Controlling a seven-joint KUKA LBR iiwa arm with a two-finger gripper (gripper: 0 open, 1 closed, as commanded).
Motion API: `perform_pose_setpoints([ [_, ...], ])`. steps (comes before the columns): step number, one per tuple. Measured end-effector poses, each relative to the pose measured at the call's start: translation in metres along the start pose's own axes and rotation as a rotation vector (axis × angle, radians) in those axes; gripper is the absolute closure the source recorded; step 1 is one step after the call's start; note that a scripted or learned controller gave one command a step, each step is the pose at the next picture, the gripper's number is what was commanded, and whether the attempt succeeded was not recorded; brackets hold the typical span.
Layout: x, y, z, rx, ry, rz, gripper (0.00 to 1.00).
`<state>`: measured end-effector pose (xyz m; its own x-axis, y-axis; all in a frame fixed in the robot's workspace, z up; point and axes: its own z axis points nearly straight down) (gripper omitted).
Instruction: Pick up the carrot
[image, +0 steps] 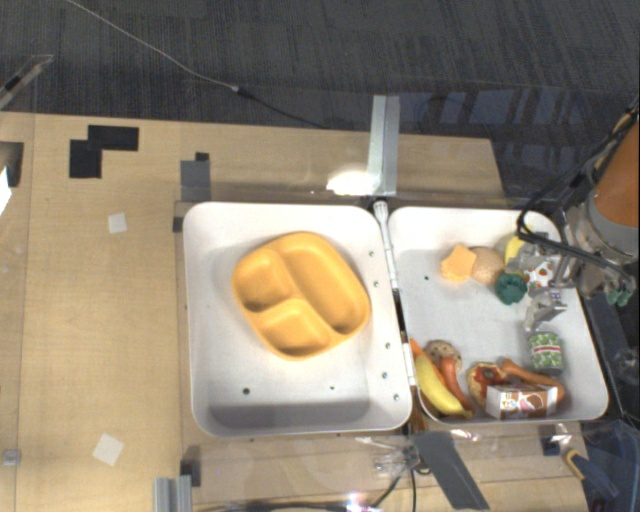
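The carrot (527, 373), a slim orange piece, lies at the front of the right bin (470, 310) across a red and white package (520, 402) and next to a red round fruit (485, 378). My gripper (543, 312) hangs over the bin's right side, just above a green can (546, 351). It sits behind the carrot and apart from it, with nothing visibly held.
A banana (437, 386), a reddish sausage-like piece (456, 377) and a brown spotted item (441, 352) crowd the front left of the right bin. At its back lie an orange wedge (459, 264), a tan ball (487, 266) and a teal item (511, 288). The left bin (220, 390) holds a yellow divided plate (298, 293).
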<state>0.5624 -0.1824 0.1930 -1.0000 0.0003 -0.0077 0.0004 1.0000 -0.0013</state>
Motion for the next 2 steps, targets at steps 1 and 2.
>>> perform_pose_setpoints([
  [1, -0.062, 0.003, 0.048, -0.001, -0.001, 0.138, 0.00],
  [2, -0.087, 0.049, 0.060, -0.002, -0.004, 0.116, 0.00],
])
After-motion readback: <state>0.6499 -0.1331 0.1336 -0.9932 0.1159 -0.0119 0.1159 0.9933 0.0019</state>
